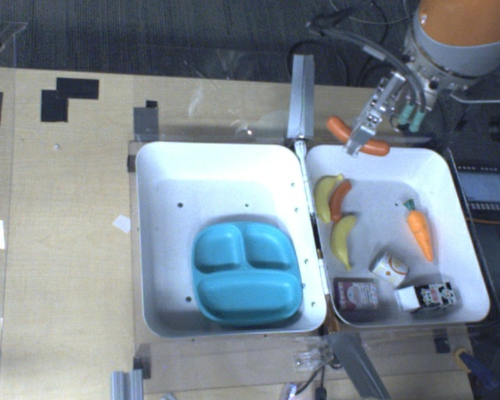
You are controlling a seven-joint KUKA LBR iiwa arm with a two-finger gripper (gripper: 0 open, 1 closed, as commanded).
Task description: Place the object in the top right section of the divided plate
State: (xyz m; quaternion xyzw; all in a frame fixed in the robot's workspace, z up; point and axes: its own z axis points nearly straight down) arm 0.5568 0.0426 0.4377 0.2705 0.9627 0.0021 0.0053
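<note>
— Where was the arm?

— It leaned in from the upper right, wrist tilted down-left, the gripper [360, 143] over the right bin's [450, 173] back rim.

— Holding anything?

— An orange sausage [357, 137] sat gripped crosswise between its fingers.

— And the divided plate [246, 273]?

— Blue, in the left bin [175, 182], well apart from the gripper.

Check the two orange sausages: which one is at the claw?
The sausage at the right bin's back rim, level with the claw. The other sausage lies lower in the bin, between the two bananas.
</note>
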